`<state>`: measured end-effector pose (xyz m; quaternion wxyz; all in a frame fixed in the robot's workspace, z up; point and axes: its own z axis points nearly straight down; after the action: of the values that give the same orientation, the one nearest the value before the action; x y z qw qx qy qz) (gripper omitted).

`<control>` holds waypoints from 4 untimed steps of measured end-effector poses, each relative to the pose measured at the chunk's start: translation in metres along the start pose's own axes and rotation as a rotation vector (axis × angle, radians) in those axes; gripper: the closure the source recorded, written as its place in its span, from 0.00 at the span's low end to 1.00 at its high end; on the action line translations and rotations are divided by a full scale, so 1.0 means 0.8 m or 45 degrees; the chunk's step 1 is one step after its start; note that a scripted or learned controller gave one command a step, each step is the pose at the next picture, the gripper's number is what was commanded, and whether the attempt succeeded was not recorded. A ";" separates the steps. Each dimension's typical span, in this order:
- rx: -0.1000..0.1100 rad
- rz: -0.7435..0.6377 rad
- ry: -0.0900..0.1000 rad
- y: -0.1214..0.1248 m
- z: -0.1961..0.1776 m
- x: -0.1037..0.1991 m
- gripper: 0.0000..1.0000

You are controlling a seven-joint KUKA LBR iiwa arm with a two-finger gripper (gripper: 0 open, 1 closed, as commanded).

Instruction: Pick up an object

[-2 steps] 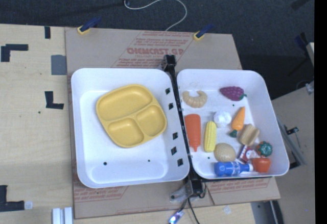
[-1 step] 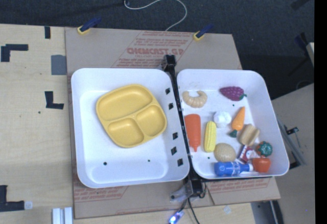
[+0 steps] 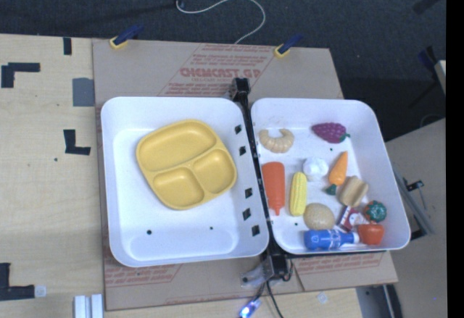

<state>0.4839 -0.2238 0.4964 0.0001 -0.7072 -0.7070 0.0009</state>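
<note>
Two white bins (image 3: 181,240) sit on cardboard (image 3: 217,70) over a wooden bench (image 3: 43,201); jaws' state cannot be told

**Bench carries cardboard and two bins**

A light wooden bench (image 3: 43,186) bears a brown cardboard sheet (image 3: 217,70), clipped at its far edge. On the cardboard sit the left bin (image 3: 116,237) and right bin (image 3: 384,157), touching side by side.
</note>
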 end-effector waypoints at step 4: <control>0.001 0.000 0.001 0.000 0.066 0.000 1.00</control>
<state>0.4839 -0.2236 0.4435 0.0007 -0.7071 -0.7071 0.0011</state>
